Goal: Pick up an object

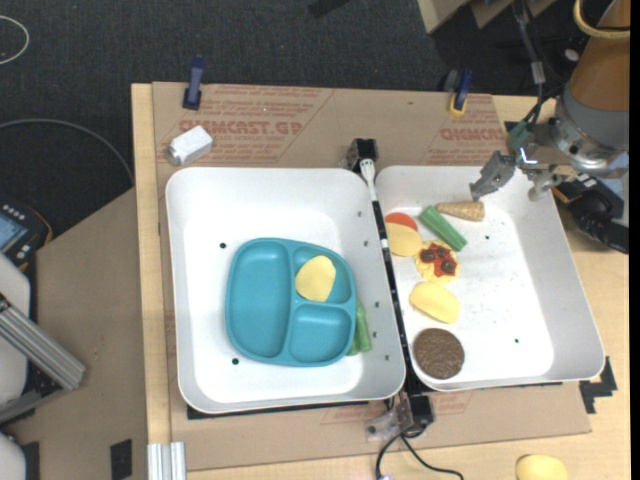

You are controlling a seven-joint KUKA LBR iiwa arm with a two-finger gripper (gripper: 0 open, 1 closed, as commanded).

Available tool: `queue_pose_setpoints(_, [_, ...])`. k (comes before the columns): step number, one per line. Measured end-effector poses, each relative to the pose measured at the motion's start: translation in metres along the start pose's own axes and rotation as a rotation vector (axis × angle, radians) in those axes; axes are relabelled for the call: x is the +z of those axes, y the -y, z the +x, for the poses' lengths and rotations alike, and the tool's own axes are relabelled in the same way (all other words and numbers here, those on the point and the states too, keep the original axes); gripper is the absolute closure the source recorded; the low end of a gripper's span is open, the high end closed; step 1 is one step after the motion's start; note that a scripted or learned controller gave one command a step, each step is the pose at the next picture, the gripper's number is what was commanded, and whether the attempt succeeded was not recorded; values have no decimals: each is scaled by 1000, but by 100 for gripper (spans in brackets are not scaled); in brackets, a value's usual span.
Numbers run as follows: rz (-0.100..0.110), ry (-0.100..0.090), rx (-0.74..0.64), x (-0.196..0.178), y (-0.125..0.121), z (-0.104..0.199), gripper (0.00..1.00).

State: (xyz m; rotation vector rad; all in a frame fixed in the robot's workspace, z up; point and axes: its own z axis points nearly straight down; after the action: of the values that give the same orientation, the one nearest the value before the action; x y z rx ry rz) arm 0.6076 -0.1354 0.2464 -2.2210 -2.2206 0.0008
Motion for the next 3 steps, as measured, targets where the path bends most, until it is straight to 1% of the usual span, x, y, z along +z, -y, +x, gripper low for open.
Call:
queue_pose_setpoints(1, [17, -6, 0, 162, 69, 35, 0])
queue_pose_setpoints(2, [-6, -1, -2, 57, 125, 68, 0])
queue_pose_setpoints(3, [9, 0, 6, 157, 131, 11, 0])
